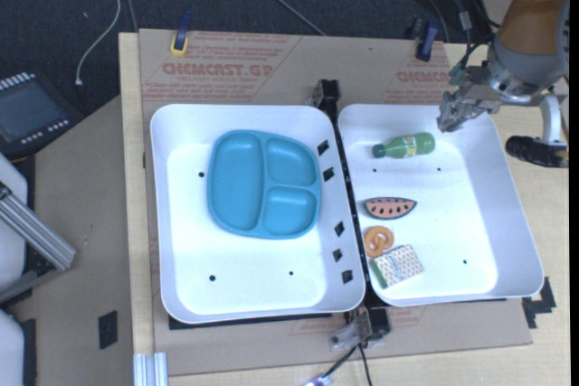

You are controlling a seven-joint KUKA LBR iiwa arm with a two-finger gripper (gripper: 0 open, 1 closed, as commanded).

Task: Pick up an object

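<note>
The gripper (450, 120) hangs over the far rim of the right bin (507, 221), just beyond the cap end of the green bottle (404, 145) — whether it is released or clenched cannot be told. The bottle lies on its side on bare floor, with open room to its right. Nearer than the bottle, along the bin's left wall: a watermelon slice (390, 208), a pretzel (378, 240), a patterned packet (397, 265). Left of the bottle, the left bin (181, 276) holds a blue divided plate (264, 183).
</note>
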